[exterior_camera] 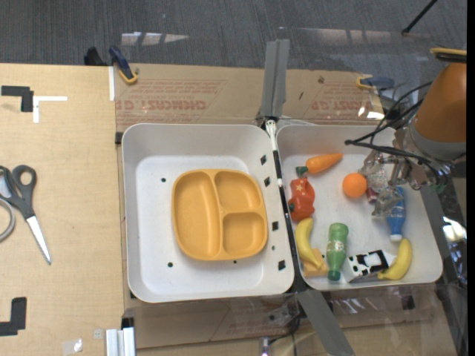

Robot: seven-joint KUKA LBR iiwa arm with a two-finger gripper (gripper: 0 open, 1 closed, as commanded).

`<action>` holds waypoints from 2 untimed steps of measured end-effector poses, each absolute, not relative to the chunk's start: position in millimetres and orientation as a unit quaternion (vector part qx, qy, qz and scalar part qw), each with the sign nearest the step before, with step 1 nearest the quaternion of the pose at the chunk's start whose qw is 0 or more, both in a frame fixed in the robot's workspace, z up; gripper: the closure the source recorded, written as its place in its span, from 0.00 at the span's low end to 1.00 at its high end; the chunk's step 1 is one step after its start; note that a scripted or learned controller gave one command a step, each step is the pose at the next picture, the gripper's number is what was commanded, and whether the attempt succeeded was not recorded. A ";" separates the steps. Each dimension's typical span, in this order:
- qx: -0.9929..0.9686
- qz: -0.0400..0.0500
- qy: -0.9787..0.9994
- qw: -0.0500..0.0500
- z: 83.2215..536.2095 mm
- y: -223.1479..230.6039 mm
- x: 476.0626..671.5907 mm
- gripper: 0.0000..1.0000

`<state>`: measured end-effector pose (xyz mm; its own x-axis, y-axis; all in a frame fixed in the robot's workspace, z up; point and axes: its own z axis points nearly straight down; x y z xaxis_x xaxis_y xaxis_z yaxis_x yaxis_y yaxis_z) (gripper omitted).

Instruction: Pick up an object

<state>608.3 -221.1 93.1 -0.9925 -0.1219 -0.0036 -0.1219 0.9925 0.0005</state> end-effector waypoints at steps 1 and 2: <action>-0.040 0.001 0.999 0.002 92.6 -221.4 607.0 0.00; -0.009 0.001 1.000 0.002 92.9 -220.8 599.1 0.00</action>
